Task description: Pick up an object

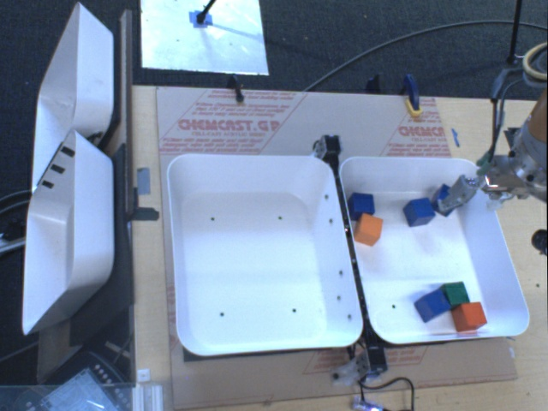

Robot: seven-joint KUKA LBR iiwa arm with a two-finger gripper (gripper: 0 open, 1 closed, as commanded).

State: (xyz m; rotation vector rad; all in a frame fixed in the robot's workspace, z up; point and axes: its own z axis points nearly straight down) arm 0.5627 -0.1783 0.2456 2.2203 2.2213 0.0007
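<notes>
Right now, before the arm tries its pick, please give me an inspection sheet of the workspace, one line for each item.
Surface: bench under a printed sheet, bearing left bin and right bin side by side.
Job's things: in the right bin, blue cube touching orange cube; second blue cube beside the pincer; near the front wall, blue block, green cube and orange-red cube clustered.
Clutter: nothing seen in the left bin.
Grippers: pincer low at the right bin's back right, holding nothing visible.
Cables: dark cable curving behind the bench.
Surroundings: spare white bins leaning at left; clamps on the back edge.
</notes>
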